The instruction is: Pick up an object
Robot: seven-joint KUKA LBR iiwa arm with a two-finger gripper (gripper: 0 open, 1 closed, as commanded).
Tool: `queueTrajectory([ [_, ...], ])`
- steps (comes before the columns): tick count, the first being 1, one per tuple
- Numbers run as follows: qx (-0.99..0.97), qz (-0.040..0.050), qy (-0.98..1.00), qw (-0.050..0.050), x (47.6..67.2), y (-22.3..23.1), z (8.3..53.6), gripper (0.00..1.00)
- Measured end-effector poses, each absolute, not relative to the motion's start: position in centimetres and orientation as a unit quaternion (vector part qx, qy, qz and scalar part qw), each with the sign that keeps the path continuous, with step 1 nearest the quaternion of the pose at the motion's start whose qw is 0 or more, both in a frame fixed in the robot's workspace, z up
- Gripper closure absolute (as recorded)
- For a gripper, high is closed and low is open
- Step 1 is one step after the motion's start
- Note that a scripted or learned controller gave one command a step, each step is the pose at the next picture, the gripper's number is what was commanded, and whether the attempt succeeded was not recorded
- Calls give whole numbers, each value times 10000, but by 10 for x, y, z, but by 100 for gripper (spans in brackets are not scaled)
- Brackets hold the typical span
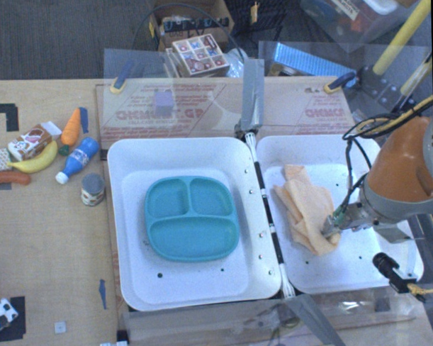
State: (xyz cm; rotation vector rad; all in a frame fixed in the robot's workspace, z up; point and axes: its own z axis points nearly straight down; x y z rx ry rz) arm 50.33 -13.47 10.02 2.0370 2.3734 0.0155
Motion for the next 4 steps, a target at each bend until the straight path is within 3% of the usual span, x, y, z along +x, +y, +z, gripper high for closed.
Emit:
queueTrajectory([
  [1, 5343, 4, 8453, 22, 568, -125, 217, 100],
  [2, 5344, 6, 8453, 25, 568, -125, 217, 0],
  [3, 5508, 1, 8346, 9, 554, -181, 155, 0],
  [4, 5753, 27, 8179, 55, 541, -204, 91, 0],
])
